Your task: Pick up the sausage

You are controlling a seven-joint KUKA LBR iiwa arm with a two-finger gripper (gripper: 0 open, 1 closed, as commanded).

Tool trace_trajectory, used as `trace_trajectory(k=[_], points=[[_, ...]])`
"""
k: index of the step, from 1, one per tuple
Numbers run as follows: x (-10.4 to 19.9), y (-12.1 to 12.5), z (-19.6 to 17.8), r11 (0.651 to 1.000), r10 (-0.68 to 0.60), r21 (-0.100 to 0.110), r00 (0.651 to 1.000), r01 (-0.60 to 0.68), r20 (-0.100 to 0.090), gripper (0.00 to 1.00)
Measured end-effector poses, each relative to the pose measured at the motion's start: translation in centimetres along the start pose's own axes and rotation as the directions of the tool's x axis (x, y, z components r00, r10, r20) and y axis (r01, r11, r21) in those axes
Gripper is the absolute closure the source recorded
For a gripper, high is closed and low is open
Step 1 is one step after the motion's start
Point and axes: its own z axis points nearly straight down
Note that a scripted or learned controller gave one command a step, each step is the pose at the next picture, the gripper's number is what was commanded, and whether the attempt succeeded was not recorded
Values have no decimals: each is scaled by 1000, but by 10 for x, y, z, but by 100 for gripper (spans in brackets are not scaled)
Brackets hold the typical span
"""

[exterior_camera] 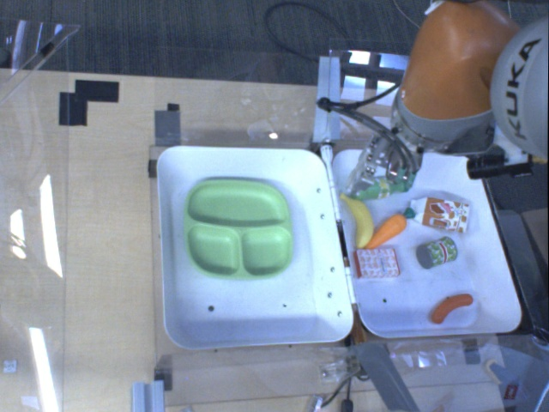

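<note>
The gripper (380, 172) hangs over the far left corner of the right bin (502, 273), and from here I cannot tell how it is set. Just beneath it lies something green (388, 188), with a banana (360, 218) and a carrot (388, 229) close by. Further out sit a carton (442, 214), a can (437, 252) and a red-and-white packet (377, 264). The sausage (450, 308) lies well apart, near the bin's front edge. The left bin (249, 316) holds a green tray (238, 227).
</note>
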Motion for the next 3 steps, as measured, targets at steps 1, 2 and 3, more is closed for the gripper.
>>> trace_trajectory(k=[1, 2, 3], points=[[-80, -45, -84, 963, -268, 1, 963, 268, 7, 100], [-66, 20, -97, 925, -380, -1, 925, 380, 6, 100], [-55, 57, -49, 835, -550, -3, 835, 550, -5, 100]])
